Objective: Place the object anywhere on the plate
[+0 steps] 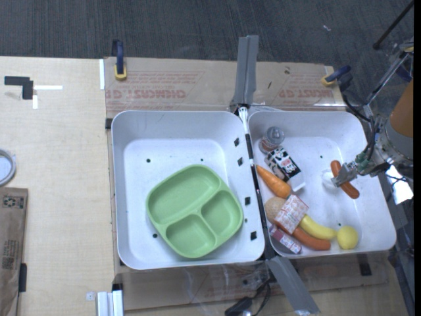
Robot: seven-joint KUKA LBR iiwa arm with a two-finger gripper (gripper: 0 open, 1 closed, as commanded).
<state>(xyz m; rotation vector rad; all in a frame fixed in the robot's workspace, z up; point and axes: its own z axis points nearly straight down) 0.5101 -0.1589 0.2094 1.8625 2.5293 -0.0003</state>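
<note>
Plate (195, 210) in left bin (125, 196) on wood bench (52, 143); gripper (343, 176) over sausage (345, 180), grip unclear; dark carpet (164, 12) beyond.

The plate (194, 210) is pale green in a white bin (125, 196). The carrot (273, 182) is orange, the carton (283, 164) black-and-white cow-patterned, the banana (317, 228) and lemon (348, 237) yellow, and the sausage (345, 179), at 3 o'clock, orange-red.

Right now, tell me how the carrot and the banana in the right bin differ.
The carrot is orange and tapers to a point; the banana is yellow and gently curved. The carrot lies against the divider on the bin's left side, while the banana lies nearer the front wall beside the lemon. Both lie flat in the right bin, apart from the gripper.
</note>
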